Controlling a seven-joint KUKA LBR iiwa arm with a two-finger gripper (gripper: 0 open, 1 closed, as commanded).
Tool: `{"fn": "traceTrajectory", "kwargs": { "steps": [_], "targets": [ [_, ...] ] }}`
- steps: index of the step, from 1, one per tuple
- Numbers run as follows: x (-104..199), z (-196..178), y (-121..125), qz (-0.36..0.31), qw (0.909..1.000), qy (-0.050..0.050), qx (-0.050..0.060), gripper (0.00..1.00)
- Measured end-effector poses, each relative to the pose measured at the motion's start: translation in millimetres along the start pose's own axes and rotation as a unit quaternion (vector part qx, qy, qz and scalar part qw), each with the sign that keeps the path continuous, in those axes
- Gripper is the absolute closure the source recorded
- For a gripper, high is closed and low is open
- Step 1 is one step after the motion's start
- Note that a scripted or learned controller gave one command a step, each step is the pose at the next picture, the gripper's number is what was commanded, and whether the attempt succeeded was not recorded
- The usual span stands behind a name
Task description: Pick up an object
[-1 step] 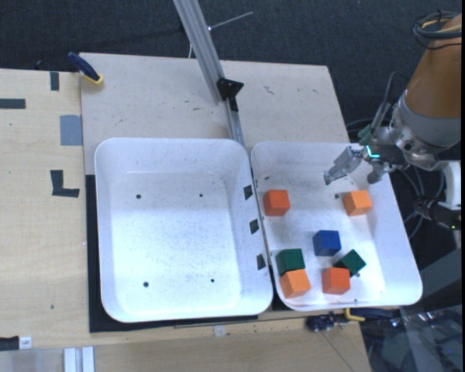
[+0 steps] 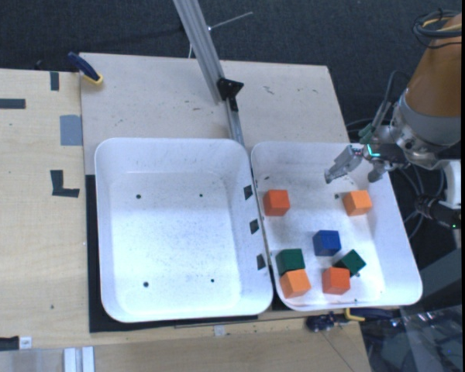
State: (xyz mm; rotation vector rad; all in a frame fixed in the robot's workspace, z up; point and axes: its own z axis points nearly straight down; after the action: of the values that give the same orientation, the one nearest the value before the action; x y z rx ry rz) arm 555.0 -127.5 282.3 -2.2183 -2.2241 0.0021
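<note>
Jaws spread, nothing between them, hovering over right bin near back wall. Left bin bare. In right bin, left to right: orange cube, green cube, blue cube, orange block just below jaws. Approach step, likely. Next: descend on orange block, centre, close.

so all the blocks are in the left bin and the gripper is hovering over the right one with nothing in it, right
Not quite. In the camera view the blocks, such as the blue block and the orange block, lie in the right bin, not the left bin. The rest holds: the gripper hangs above the right bin, open, with nothing between its fingers.
</note>
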Motion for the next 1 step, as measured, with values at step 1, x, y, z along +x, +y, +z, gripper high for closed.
{"fn": "traceTrajectory", "kwargs": {
  "steps": [1],
  "targets": [
    [1.3,49.8,8.6,0.000,1.0000,0.000,0.003,0.00]
  ]
}}
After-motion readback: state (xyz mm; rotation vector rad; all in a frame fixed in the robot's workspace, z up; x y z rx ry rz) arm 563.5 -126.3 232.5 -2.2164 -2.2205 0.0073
